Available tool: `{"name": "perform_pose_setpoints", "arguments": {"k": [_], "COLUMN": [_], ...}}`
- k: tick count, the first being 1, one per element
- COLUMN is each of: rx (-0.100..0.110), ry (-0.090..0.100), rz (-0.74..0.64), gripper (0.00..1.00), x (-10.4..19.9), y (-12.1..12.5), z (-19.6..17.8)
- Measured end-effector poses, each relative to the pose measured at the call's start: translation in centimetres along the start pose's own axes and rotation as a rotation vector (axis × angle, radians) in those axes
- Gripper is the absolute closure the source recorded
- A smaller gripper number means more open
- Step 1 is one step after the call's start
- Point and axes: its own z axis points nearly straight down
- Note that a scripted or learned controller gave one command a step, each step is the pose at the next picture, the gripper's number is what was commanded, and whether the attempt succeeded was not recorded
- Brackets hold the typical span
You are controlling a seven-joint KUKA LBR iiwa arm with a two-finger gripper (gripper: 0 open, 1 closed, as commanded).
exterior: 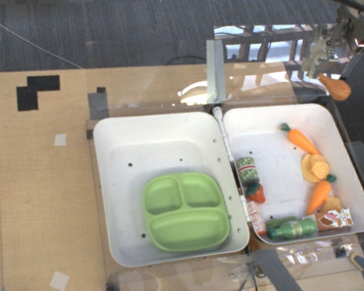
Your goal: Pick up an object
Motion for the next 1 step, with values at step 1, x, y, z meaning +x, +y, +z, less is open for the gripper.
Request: {"name": "perform_pose_setpoints", "arguments": {"k": [1], "rx": [0.002], "ry": [-0.001], "rz": [0.092], "gripper": [1.00], "x": [0.24], "y": [-2.35], "z": [-8.27]}}
